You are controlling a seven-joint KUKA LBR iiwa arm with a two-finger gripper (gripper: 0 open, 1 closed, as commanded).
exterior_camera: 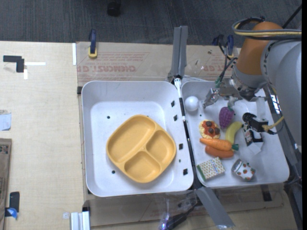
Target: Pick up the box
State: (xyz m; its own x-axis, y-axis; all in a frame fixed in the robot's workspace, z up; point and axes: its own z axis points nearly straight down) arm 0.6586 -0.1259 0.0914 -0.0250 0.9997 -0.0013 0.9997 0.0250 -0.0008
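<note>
My gripper (217, 94) hangs over the far end of the right bin (280, 169), close to the divider side, just beyond the white ball (191, 103). I see metal fingertips pointing down and toward the left bin, but from this slant I cannot tell how wide they stand, and nothing shows between them.

The box (211, 168) I am after lies at the opposite end of the same bin: in the near corner, close to the wall it shares with the left bin (91, 143). From my gripper it is almost straight toward the camera, with only a slight drift toward the divider. So the coming move, as I judge it, is mostly a pull back along the bin's length.

Between me and the box sit the purple grapes (226, 116), the banana (232, 131), a small pizza-like toy (209, 128) and the carrot (218, 148), the carrot nearest the box and just short of it. The box is flat, pale with a green pattern, and lies skewed, its long axis running from the near-left up toward the right wall at a shallow tilt. I would want my fingers across its short side. A round patterned piece (243, 171) sits just beside it to the right.
</note>
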